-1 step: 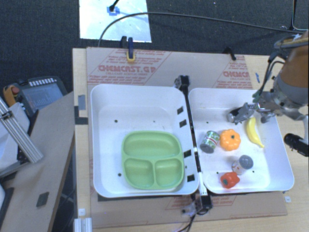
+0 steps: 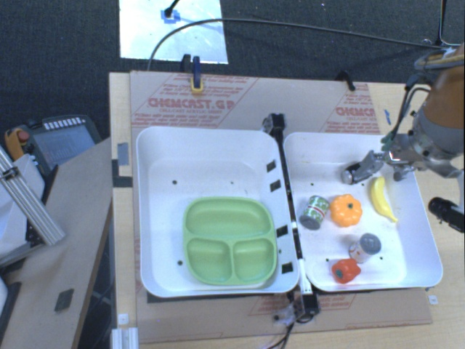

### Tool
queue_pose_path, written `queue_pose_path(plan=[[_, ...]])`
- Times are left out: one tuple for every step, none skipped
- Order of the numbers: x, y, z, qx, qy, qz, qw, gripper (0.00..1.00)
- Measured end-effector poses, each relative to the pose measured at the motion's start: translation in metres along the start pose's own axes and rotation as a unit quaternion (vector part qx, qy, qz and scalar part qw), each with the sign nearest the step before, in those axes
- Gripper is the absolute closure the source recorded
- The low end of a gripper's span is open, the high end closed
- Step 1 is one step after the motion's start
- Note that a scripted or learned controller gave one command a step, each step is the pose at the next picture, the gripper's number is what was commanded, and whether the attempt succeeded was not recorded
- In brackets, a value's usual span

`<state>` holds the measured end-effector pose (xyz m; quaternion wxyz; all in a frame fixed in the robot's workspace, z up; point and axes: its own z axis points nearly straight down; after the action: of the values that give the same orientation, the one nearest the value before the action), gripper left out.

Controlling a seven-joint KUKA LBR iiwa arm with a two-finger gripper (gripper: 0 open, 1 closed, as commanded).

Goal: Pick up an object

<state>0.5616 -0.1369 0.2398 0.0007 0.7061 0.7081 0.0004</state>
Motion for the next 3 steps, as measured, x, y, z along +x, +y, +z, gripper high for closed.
queue_pose_path(plan=[[-0.005,0.004,0.060,0.002,0.000,0.001,1.0000,0.00],[0.003,0.003,0.105,0.002,0.001,0.001,1.0000,0.00],[0.004,0.003,0.157,0.002,0.001,0.001,1.0000,0.00]])
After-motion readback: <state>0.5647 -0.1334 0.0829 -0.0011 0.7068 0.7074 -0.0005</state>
